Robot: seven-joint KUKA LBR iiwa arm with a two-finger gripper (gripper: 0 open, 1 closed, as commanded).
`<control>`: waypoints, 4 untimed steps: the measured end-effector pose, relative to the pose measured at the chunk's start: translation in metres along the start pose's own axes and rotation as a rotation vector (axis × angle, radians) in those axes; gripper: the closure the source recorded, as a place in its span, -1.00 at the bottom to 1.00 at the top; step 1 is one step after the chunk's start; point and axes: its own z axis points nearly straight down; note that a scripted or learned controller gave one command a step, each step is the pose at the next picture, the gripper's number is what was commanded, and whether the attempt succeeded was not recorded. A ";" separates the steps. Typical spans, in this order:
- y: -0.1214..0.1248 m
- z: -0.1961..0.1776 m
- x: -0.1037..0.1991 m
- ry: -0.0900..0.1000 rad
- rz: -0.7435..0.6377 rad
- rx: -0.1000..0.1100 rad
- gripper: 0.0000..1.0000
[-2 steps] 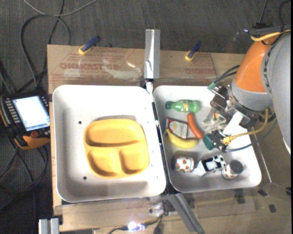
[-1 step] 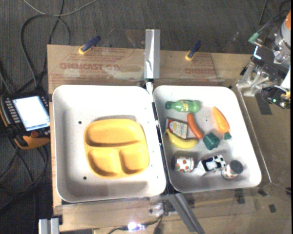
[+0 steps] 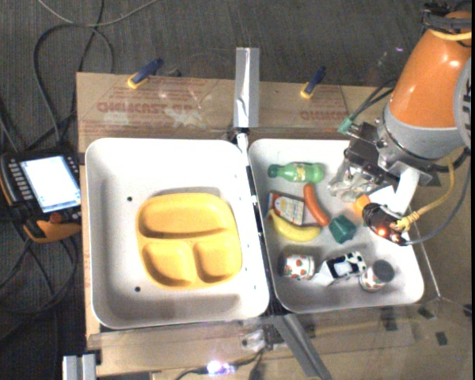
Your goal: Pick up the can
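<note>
Camera view: looking down at a slant on two white bins side by side, the arm (image 3: pixel 431 77) coming in from the right.
Gripper: its fingers (image 3: pixel 353 182) hang over the upper right part of the right bin (image 3: pixel 416 287); from here I cannot tell whether they are apart or together, and nothing shows between them.
Can: a silver can (image 3: pixel 376 275) lies near the bin's lower right corner, well apart from the gripper.
Beside the can: a small black-and-white toy (image 3: pixel 345 266) is just to its left, and a white cup with red spots (image 3: pixel 298 267) sits further left along the same row.
Between gripper and can: a teal block (image 3: pixel 342 228) sits just below the fingers.
Rest of the right bin: a green bottle (image 3: pixel 296 172) lies at the top, an orange carrot (image 3: pixel 316 203) slants below it, and a banana (image 3: pixel 294 229) curves under a small red-labelled packet (image 3: pixel 288 207).
Left bin: a yellow divided tray (image 3: pixel 190 238) rests in the middle of the left bin (image 3: pixel 111 172).
Off the bench: a handheld screen (image 3: pixel 41 184) glows at the far left.
</note>
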 end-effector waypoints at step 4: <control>-0.052 0.133 0.022 -0.001 0.270 0.004 -1.00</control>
